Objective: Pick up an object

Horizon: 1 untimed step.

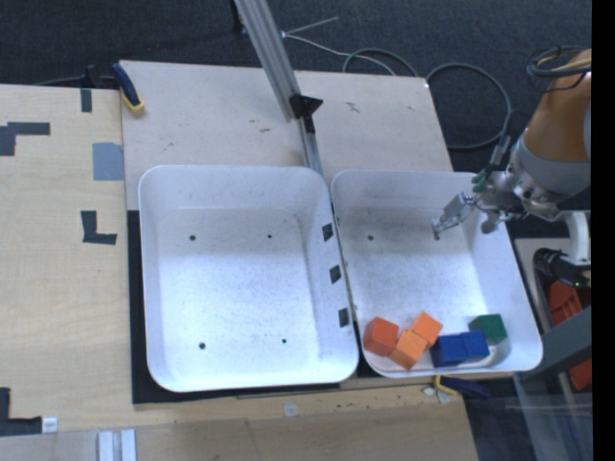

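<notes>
Five blocks: small, matte, hard-edged cubes clustered at the near end of the right bin (500, 257), all resting on its floor.
Orange blocks: three, a darker one (381, 334) on the left, a lighter one (427, 327) behind, another (409, 350) in front, the two lighter ones touching.
Blue block (459, 349): longer than the rest, just right of the orange ones, against the near wall.
Green block (490, 327): dark, tucked in the corner, touching the blue block's far side.
Gripper (444, 223): thin metal fingers over the far right part of the right bin, well apart from the blocks, nothing between the fingers; how wide they stand is too small to tell.
Arm (557, 133): grey with an orange band, entering from the right.
Left bin (231, 176): shallow white plastic with rounded corners, its floor speckled grey, side by side with the right bin.
Pole (274, 51): slanted metal rail with a black clamp, ending at the gap between the bins.
Bench (192, 113): pale wood, with grey tape patches on the left.
</notes>
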{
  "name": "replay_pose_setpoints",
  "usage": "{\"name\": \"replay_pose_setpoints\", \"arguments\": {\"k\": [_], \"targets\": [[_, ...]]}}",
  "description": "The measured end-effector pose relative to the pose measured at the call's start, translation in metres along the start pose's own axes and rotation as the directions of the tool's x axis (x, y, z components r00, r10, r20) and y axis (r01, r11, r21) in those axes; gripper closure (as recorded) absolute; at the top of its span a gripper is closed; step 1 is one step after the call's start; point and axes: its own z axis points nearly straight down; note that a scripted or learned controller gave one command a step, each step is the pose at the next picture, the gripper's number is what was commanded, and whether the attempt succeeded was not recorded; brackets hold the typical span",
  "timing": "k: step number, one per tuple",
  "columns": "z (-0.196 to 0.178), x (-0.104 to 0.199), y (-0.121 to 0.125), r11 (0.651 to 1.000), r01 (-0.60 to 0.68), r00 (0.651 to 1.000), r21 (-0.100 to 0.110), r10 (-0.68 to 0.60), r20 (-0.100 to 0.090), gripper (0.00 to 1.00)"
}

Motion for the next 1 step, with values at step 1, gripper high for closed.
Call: {"name": "replay_pose_setpoints", "arguments": {"k": [1], "targets": [[0.0,0.0,0.0,1.0,0.0,1.0,0.0,0.0,0.0,0.0]]}}
